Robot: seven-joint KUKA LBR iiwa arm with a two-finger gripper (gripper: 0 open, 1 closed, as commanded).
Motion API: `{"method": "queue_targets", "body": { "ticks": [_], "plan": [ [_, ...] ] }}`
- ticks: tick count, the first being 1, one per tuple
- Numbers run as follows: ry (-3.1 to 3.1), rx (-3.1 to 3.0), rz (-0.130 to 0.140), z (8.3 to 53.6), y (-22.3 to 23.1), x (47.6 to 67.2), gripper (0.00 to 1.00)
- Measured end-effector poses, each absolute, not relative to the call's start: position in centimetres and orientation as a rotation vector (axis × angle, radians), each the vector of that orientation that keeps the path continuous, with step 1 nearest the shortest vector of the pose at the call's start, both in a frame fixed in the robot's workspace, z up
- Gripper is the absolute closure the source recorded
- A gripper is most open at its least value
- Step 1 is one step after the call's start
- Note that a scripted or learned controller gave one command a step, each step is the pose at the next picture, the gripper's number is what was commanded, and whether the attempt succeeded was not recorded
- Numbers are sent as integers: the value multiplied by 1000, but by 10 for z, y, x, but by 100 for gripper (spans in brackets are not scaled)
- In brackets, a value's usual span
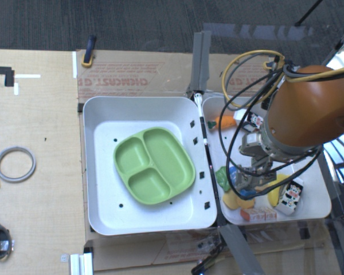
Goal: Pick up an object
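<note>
Under hand [253, 183], yellow object [236, 200]

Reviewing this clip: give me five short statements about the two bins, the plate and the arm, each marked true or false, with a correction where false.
1. A green divided plate lies in the left bin. True.
2. The plate has three compartments. True.
3. The arm is reaching into the left bin. False: it hangs over the right bin.
4. The right bin holds just one object. False: several small items lie there, among them a yellow piece and an orange one.
5. A roll of tape lies inside the left bin. False: it lies on the bench, left of both bins.
</note>
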State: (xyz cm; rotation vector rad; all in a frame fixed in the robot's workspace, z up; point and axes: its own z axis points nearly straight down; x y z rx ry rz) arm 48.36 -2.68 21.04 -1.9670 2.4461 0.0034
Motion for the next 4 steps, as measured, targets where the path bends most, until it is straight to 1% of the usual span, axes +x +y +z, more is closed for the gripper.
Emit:
{"method": "queue_targets", "body": {
  "ticks": [1,2,3,4],
  "plan": [
    [2098,-2334,5,213,13,478,100],
    [1613,-2692,6,222,-3,483,100],
    [1077,-2949,9,200,84,477,100],
    [767,-3044,11,190,54,482,100]
  ]
}}
